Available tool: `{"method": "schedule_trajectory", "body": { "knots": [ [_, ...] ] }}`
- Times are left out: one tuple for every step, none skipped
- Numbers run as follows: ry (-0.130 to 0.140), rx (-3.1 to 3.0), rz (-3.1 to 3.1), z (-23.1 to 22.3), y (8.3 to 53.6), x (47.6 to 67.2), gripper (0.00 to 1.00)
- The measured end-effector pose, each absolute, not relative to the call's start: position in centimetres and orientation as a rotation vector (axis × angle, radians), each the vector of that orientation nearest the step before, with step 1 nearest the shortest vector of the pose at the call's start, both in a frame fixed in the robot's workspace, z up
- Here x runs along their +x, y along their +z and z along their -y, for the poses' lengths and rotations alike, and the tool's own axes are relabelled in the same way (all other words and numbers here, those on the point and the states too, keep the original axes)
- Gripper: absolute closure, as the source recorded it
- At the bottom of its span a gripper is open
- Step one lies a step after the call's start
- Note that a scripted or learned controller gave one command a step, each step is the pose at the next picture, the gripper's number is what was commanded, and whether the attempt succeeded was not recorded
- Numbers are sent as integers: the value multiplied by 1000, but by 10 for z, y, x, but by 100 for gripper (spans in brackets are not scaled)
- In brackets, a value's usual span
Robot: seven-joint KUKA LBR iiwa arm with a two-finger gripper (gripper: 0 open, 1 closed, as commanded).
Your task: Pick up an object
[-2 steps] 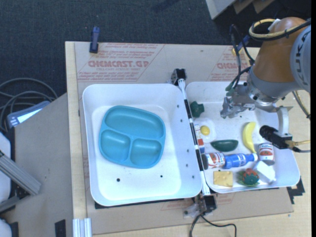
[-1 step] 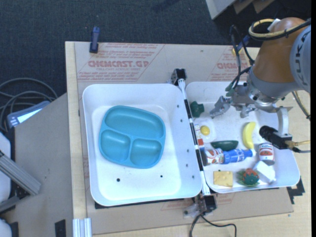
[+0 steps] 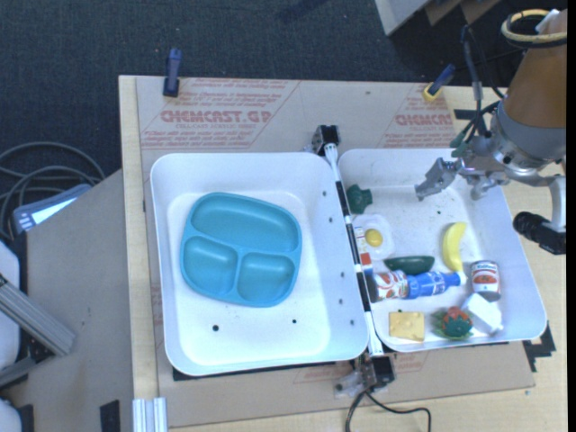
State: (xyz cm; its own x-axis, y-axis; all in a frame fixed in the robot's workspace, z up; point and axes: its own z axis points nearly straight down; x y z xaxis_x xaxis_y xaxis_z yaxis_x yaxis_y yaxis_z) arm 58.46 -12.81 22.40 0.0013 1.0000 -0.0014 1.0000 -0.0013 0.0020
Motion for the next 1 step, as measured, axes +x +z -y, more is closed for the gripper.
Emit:
{"method": "schedule_trajectory", "body": {
  "knots": [
    [-3, 2223, -2221, 198, 138, 579, 0]
  ]
}}
